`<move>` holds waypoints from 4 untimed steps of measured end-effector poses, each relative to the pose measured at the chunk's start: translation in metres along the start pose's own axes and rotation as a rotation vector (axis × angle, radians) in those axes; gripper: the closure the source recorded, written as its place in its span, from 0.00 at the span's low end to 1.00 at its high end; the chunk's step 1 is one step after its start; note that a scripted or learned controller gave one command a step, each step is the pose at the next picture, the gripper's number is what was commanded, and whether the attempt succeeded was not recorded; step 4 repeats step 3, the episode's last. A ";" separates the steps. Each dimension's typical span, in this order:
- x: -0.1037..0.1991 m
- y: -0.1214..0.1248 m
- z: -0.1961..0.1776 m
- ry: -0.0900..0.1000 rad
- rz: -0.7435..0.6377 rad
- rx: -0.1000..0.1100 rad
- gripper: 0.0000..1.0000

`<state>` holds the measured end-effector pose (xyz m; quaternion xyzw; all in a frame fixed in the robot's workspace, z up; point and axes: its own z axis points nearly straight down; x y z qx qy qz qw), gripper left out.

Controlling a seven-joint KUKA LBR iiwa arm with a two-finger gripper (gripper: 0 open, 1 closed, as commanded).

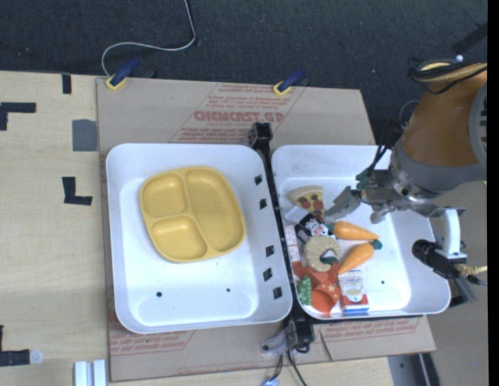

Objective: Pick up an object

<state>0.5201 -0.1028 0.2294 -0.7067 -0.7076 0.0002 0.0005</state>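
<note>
Hovering over the right bin (398,292), the gripper (352,200) hangs at the end of the grey arm that reaches in from the right, just above the upper edge of the toy-food pile. Whether it is spread or closed cannot be told from this slant, and nothing visibly sits in its grasp.

The candidates lie packed along the bin's left side: a pizza slice (307,197) at the top, two orange carrots (354,232) just right of centre, a small dark-and-white packet (311,229), a round cookie-like piece (320,252), and a red-and-white sachet (354,286) near the bottom beside some red pieces. The left bin (129,292) carries a yellow divided plate (191,213).

The risk here is crowding. The items touch or overlap, so a descent could land on two at once, or nudge a carrot aside and close on nothing. Flat pieces like the pizza slice offer little to pinch and may slip out. A descent near the divider could also strike the bin wall.
</note>
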 end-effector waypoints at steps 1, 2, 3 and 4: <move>-0.020 0.040 0.120 -0.004 0.003 -0.030 0.00; 0.008 0.113 0.144 -0.001 -0.001 -0.005 0.00; 0.007 0.113 0.134 -0.001 -0.002 -0.003 1.00; 0.007 0.113 0.134 -0.001 -0.002 -0.003 1.00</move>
